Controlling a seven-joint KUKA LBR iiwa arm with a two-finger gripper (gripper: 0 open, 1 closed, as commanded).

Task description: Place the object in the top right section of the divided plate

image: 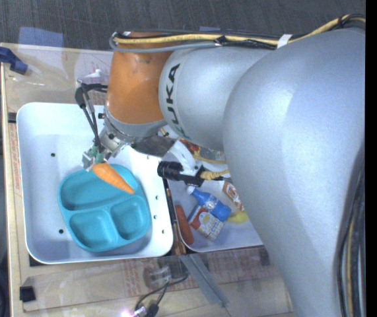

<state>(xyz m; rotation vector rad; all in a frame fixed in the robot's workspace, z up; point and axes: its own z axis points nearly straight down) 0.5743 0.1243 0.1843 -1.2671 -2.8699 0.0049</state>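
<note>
An orange carrot [114, 177] with a green leafy end lies slantwise over the upper right edge of the blue divided plate [82, 200]. The plate sits in the left white bin [39, 137]. It has one large section at the top and two smaller ones below. My gripper [98, 154] comes down from under the orange wrist band and sits right at the carrot's leafy end. Its tip is touching or nearly touching the carrot. The arm's bulk hides the far side of the gripper.
The right bin [244, 242] holds several items, among them a blue bottle [212, 205], a red sausage-like piece [183, 224] and a yellow object [238, 216]. The grey arm covers most of the right half of the view. Cables hang beside the wrist.
</note>
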